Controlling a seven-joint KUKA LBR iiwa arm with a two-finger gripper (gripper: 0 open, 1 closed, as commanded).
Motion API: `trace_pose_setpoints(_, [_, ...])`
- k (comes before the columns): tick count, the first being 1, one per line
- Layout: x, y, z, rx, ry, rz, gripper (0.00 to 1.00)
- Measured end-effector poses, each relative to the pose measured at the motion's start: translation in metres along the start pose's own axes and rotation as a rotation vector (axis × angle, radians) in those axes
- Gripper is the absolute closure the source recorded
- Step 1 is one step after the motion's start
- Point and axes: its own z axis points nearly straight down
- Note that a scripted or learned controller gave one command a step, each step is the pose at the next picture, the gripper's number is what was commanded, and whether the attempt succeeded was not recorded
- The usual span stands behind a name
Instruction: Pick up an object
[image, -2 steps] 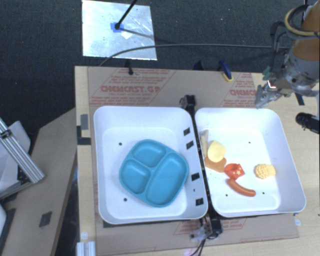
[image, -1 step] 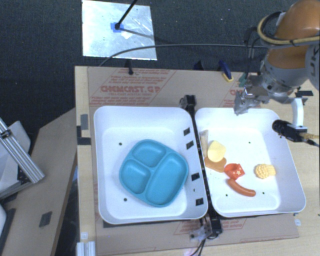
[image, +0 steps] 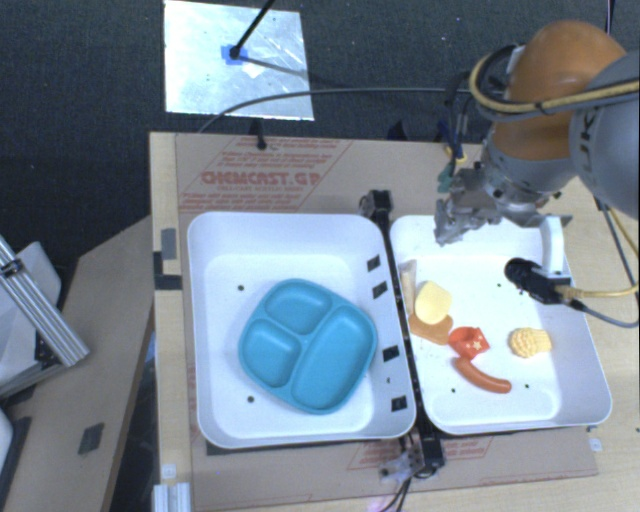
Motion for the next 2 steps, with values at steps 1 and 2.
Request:
trace_pose_setpoints(1, [0.06, -0.015, 0.01, 0.001, 0.002, -0.003, 1.0])
trace_pose_setpoints(2, [0.117, -0.024, 0.013, 0.001, 0.001, -0.002, 1.0])
